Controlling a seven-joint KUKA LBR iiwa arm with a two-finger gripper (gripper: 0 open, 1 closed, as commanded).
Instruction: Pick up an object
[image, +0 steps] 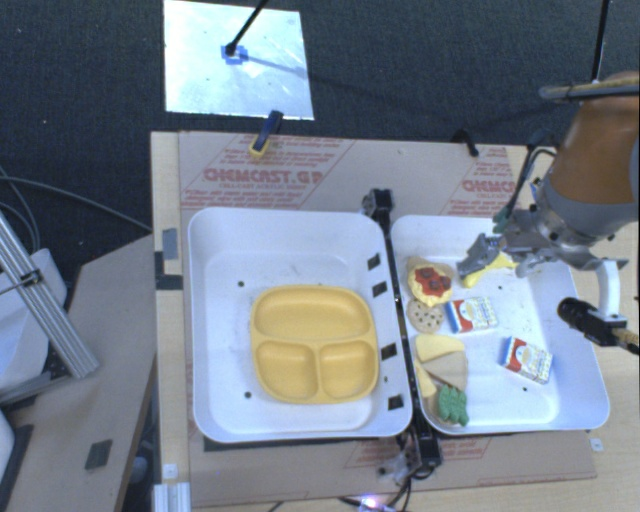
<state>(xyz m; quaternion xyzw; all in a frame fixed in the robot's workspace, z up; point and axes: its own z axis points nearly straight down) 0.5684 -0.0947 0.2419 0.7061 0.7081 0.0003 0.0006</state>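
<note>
Toy food fills the right bin (585, 400), and the nearest pieces lie along its front-left corner: a green leafy piece (453, 405) against the rim, with a tan wedge (447, 371) and a pale yellow slice (438, 347) just behind it. Well apart to the right sits a small red-and-white carton (526, 359). Further back come a chocolate-chip cookie (426, 317) beside a second small carton (470, 314), then a pizza slice (431, 283). Farthest back lies a yellow banana-like piece (489, 263), and the gripper (480, 254) sits right over it; whether its claw is wide or closed cannot be told from this slant, and nothing is seen held between its tips. The left bin (215, 330) carries a yellow divided tray (314, 342).

The yellow piece looks like hollow moulded plastic: probably light, stiff and rather slick, so it could squirt sideways under a pinch. The likeliest sound hold is across its narrow middle, square to its length, rather than near a tapered end.
</note>
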